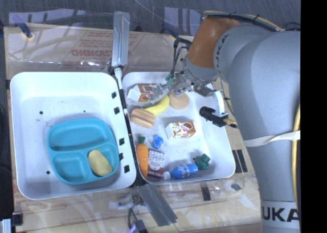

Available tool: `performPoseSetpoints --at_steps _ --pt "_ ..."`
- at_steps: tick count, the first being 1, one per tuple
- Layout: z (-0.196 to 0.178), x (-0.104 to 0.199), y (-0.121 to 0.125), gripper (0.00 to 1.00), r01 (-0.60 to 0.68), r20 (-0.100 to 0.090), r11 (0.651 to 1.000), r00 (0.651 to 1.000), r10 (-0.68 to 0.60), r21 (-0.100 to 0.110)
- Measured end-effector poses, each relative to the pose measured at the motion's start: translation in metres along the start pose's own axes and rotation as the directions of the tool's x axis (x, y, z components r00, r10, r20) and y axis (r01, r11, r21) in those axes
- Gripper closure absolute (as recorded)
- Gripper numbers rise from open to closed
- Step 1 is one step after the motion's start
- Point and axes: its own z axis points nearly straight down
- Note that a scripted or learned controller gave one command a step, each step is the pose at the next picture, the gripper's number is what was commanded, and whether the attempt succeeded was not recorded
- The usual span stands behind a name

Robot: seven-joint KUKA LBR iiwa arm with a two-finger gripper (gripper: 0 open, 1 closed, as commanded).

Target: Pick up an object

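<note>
The arm is reaching in from the right and is bending down over the far end of the right bin [225,168], so that the gripper [171,85] is hanging low among the things there. It is sitting just above the banana [157,107] and beside a flat tan disc [179,101]; this placing suggests that the banana, or the small printed carton [144,92] next to it, is the thing to be picked. Whether the gripper is released or clenched cannot be told, because the metal parts are blurring together in this view, and nothing is clearly showing inside it.

The right bin is holding many small toy foods, probably of smooth plastic: a bun-shaped hot dog [143,118], a square packet [181,130], an orange carrot [142,158] lying along the wall, a blue bottle [181,171] lying on its side, and a dark green piece [202,161]. They are lying loose and mixed, so a clean grasp may be difficult.

In the left bin [30,94], a teal divided tray [76,137] is resting, with a rounded yellow object [100,162], perhaps a lemon or potato, lying in one compartment. Both bins are standing on the counter [76,206].
</note>
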Motion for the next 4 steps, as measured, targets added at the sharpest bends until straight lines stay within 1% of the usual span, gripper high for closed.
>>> performPoseSetpoints --at_steps 1,2,3,4 --pt "0.012 0.015 0.004 0.0 0.306 0.0 0.952 0.952 -0.306 -0.003" --pt "0.003 0.011 0.003 1.0 0.306 0.005 0.952 0.952 -0.306 0.002" --pt "-0.003 0.007 -0.008 1.0 0.429 0.001 0.903 0.903 -0.429 -0.001" --pt "-0.003 0.007 -0.008 0.0 0.43 0.001 0.903 0.903 -0.43 -0.002"
